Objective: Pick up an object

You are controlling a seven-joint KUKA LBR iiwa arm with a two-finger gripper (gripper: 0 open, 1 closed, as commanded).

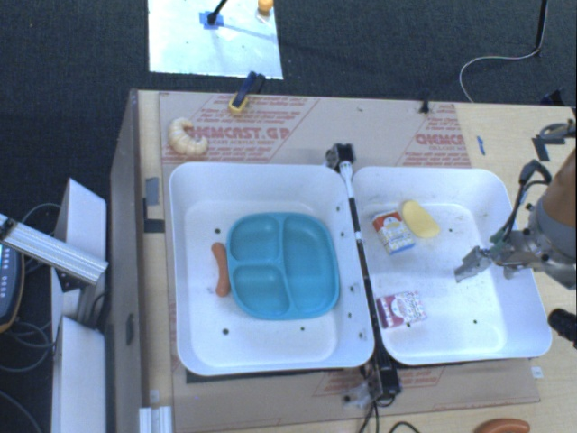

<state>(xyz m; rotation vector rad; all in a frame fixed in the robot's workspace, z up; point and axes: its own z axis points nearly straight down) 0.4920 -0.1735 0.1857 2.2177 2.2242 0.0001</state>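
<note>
Two shallow white bins sit side by side on a bench topped with printed cardboard. The right bin (pixel 505 197) carries three loose things. A yellow, rounded, lemon-like object (pixel 420 219) lies toward the far edge of this bin, left of its middle, smooth and pale with no markings to be made out. Touching it on the left is a small carton (pixel 391 232), red and white with printed faces, lying tilted. Near the bin's near-left corner lies a flat red-and-white packet (pixel 401 309), its print too small to read.

The gripper (pixel 471 267) hangs over the right half of the right bin, near the right wall, reaching in from the right on the grey arm (pixel 550 242). Nothing lies between its tips; it is well apart from all three objects. Whether the tips are parted or closed cannot be told at this angle.

The left bin (pixel 194 188) bears a turquoise divided plate (pixel 283 265) with four compartments, set near the middle. Just beside the plate's left rim lies a small orange-brown sausage (pixel 220 269), lengthwise toward the near edge.

On the cardboard beyond the left bin's far-left corner lies a cream ridged, curled object (pixel 187 137); a blue-and-yellow tool (pixel 244 93) rests at the bench's far edge.
</note>
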